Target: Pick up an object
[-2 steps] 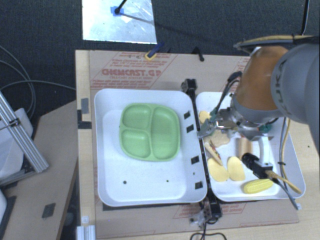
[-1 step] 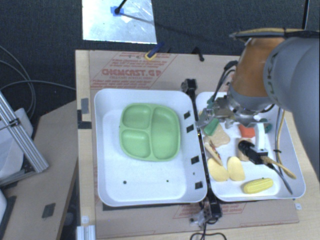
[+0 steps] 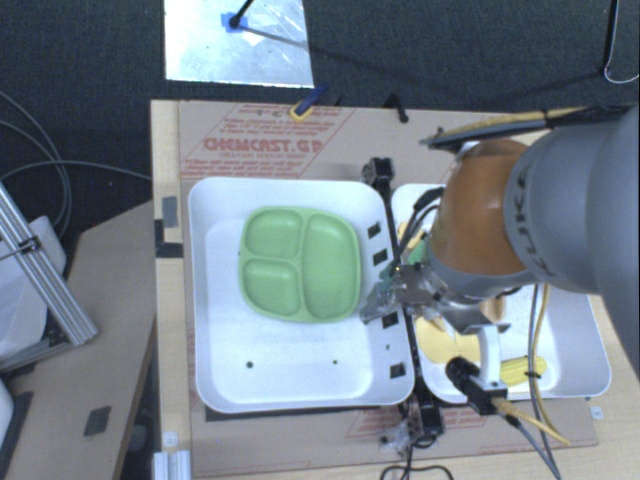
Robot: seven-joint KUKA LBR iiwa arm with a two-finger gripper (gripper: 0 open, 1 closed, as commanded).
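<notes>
Our arm (image 3: 520, 218) hangs over the right bin (image 3: 590, 368), hiding the tool; we cannot tell its state. Yellow objects (image 3: 440, 340) lie underneath. A blind descent could miss them or strike the divider.

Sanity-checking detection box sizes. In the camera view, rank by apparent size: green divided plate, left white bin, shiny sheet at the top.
1. left white bin
2. shiny sheet
3. green divided plate

The sheet and the plate look close in size; treat that order as unsure.
</notes>
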